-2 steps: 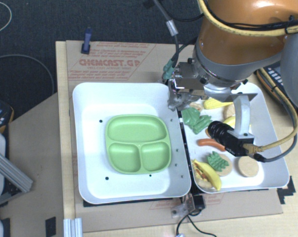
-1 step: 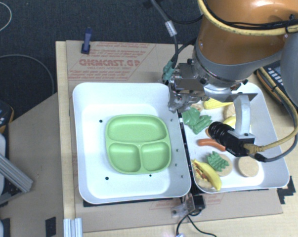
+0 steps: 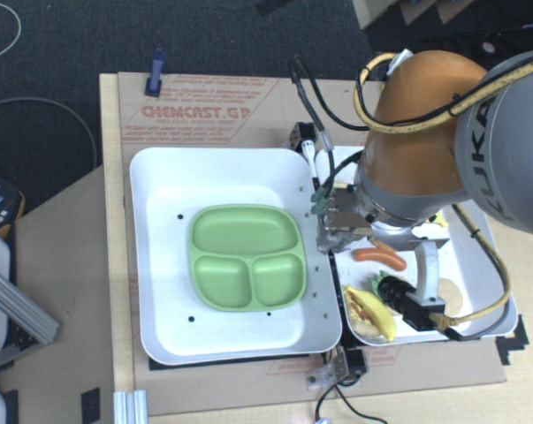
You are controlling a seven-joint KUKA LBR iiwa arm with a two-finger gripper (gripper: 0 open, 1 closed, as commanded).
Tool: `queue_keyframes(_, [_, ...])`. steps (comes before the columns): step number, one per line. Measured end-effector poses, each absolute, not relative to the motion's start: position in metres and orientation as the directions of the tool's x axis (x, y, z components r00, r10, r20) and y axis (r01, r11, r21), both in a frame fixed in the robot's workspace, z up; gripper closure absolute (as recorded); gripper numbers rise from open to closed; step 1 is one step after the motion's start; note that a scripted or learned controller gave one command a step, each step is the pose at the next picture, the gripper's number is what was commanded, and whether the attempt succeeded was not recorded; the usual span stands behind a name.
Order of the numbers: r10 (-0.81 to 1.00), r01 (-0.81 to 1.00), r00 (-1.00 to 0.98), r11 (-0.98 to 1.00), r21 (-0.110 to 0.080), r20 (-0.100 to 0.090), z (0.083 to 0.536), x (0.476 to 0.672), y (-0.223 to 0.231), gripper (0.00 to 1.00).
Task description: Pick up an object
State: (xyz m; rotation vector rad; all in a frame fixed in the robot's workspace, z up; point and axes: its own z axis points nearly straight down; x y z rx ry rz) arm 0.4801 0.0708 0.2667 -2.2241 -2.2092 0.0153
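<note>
My gripper [image 3: 340, 230] hangs under the big orange wrist band, over the left edge of the right bin [image 3: 478, 321], close to the wall between the two bins. Just to its right lies an orange-red sausage-shaped toy [image 3: 380, 256]. Nearer the front of that bin lies a yellow banana [image 3: 372, 313] with brown marks. A pale round piece [image 3: 449, 295] shows at the bin's right, and a small yellow bit [image 3: 438, 223] peeks out from under the arm. The arm hides most of the right bin.
The left bin [image 3: 160, 263] holds a green divided plate [image 3: 247, 256] at its middle. A small blue object [image 3: 155, 74] lies on the cardboard sheet behind the bins. Cables run along the back of the divide.
</note>
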Motion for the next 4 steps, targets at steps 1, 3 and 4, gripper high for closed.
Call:
queue_keyframes(1, [1.0,1.0,-0.003,0.003,0.018,0.004,0.441,0.48,0.08,1.0])
queue_keyframes(3, [1.0,1.0,0.004,-0.004,-0.011,-0.003,0.393,0.529,0.098,1.0])
queue_keyframes(4, [1.0,1.0,0.005,-0.005,-0.012,-0.003,0.249,0.561,0.074,1.0])
